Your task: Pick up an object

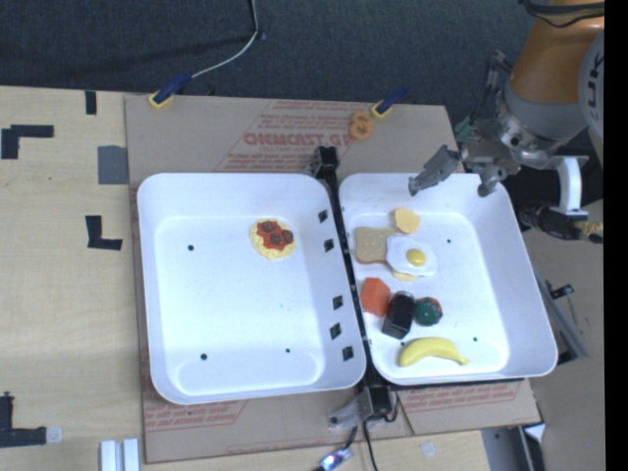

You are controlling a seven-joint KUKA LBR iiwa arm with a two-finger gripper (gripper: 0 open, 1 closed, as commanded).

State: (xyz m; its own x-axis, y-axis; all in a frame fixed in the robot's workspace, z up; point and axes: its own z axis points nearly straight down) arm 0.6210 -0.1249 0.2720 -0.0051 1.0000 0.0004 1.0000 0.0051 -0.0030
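- Nothing is picked up yet: the gripper [458, 174] hangs over the far rim of the right bin [525, 292], its fingers spread wide and holding nothing.
- The toys lie along that bin's left half: toast [371, 244], fried egg [411, 257], banana [432, 352].
- The egg touches the toast; the banana lies apart from the rest, with bare floor to its right for the fingers.

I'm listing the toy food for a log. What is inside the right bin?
Inside the right bin: a banana, fried egg, toast slice, yellow piece, orange piece, black block and green ball. What the block covers is hidden.
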